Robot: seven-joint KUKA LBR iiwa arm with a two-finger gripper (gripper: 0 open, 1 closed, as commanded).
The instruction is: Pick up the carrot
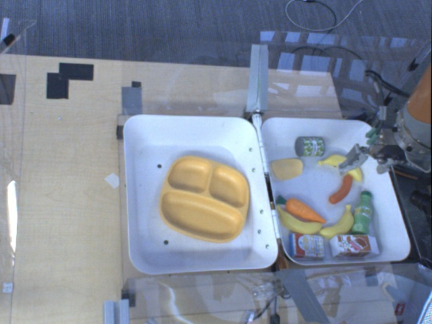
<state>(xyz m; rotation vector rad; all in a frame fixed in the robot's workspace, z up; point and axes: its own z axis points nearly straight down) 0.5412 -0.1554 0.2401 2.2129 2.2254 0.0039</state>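
Note:
The carrot [306, 210], orange with a green top at its left end, lies in the lower left part of the right bin [399, 247]. It rests across a yellow banana [295, 224]. My gripper [368, 165] hovers over the bin's upper right area, above and to the right of the carrot and well apart from it. It is open and holds nothing. One of its fingertips [350, 161] stands near a yellow fruit piece [333, 160] and above an orange-red sausage [341, 189].
The right bin also holds a green can [310, 146], a pale yellow block [287, 169], a green bottle [363, 212], a second banana [339, 225] and two small cartons [307, 245]. A yellow divided tray [204, 198] lies in the left bin [145, 181].

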